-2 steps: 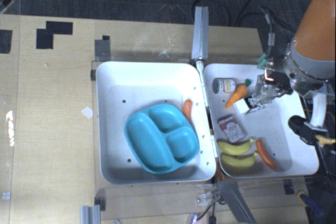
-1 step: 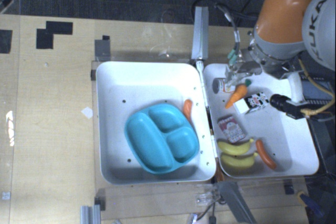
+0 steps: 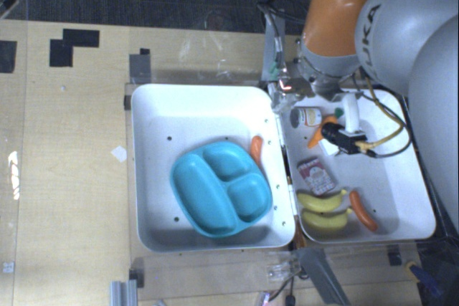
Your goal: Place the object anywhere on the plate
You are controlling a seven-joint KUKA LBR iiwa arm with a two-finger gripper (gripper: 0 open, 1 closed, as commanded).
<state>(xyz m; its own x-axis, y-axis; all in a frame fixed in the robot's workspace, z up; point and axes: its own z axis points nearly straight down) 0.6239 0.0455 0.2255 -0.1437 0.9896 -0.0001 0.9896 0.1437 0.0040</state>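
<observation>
A pale wooden bench (image 3: 72, 175) seen from above; on it, to the left, a shallow white bin (image 3: 154, 154) holding a blue plate (image 3: 221, 187) with three compartments, nothing lying on it; just beside the plate's right rim, against the bin's right wall, a small orange carrot-like piece (image 3: 256, 148) lies on the bin floor, off the plate; above the far end of the wall that the two bins share hangs the gripper (image 3: 287, 86), its underside hidden, so whether it is released or clenched cannot be told; the right bin (image 3: 401, 183) holds a small jar (image 3: 310, 116), a flat packet (image 3: 315, 175), two bananas (image 3: 323, 201) and an orange sausage-shaped piece (image 3: 362, 210); the grey arm (image 3: 409, 25) enters from the upper right, its orange band (image 3: 333, 11) above the wrist, which points steeply down.
</observation>
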